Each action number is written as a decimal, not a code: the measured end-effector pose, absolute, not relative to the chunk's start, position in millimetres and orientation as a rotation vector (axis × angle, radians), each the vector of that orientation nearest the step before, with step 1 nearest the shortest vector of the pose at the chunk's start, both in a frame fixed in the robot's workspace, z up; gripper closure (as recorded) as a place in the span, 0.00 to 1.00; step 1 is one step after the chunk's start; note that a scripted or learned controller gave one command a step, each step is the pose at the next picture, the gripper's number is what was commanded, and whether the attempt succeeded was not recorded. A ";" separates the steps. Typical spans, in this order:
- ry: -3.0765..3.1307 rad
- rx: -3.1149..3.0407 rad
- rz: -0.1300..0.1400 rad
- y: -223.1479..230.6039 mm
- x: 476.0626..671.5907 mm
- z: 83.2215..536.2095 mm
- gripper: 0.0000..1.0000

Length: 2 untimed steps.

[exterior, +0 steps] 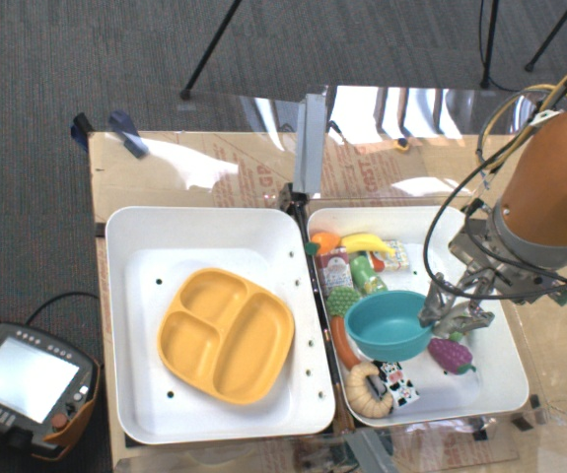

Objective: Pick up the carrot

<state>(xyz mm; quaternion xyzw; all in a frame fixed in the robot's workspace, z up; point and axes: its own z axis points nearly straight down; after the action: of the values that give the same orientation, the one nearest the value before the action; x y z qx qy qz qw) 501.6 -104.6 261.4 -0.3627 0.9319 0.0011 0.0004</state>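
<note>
The hand hangs low in the right bin, at the right rim of the teal bowl, just above the purple grapes. Its metal linkage is a tangle from here, so I cannot tell whether it is spread or closed, and nothing shows as held.

The carrot is well apart from it, up in the far left corner of that bin: a small orange piece with a green end, tucked against the bin wall and just beside the banana. I'd judge it a light, stiff plastic toy, smooth and likely a bit slippery, not fragile. Take it across the middle of the orange body, though wall and banana leave little room there.

Counting the right bin: one carrot, one banana, one bowl, one bunch of grapes, one green piece, one red-labelled bottle, one sausage along the left wall, one doughnut, one black-and-white cow-patterned toy. A green round thing by the bowl I can't identify.

Left bin: one yellow plate with three compartments. Two bins in all on the surface.
</note>
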 end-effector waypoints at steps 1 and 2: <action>2.894 -1.220 0.005 -161.5 512.9 322.7 1.00; 2.896 -1.222 0.011 -160.7 512.6 320.5 0.00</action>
<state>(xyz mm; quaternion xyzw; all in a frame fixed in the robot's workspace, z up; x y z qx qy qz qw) 512.6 -160.7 320.5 -0.3888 0.9213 0.0035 -0.0011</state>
